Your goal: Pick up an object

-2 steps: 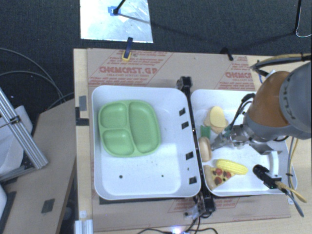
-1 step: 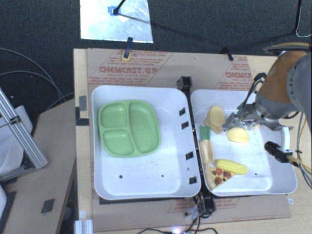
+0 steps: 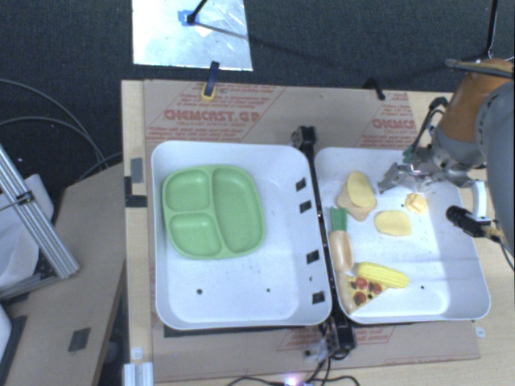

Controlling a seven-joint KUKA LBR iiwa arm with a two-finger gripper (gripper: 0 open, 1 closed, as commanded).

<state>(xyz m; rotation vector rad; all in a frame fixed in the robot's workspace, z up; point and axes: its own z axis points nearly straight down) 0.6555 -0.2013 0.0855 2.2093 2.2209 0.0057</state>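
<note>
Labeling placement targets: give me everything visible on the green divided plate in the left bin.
The green divided plate is a pale green rounded rectangle that looks like matte plastic, with three compartments: one long one on the view's right and two smaller ones stacked on the left. It lies flat, right side up and slightly rotated, on the floor of the left white bin, toward its upper left. Its compartments hold nothing. Only the bin floor touches it.

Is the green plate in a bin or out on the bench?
In. The green plate lies flat inside the left bin, white floor showing around it.
</note>
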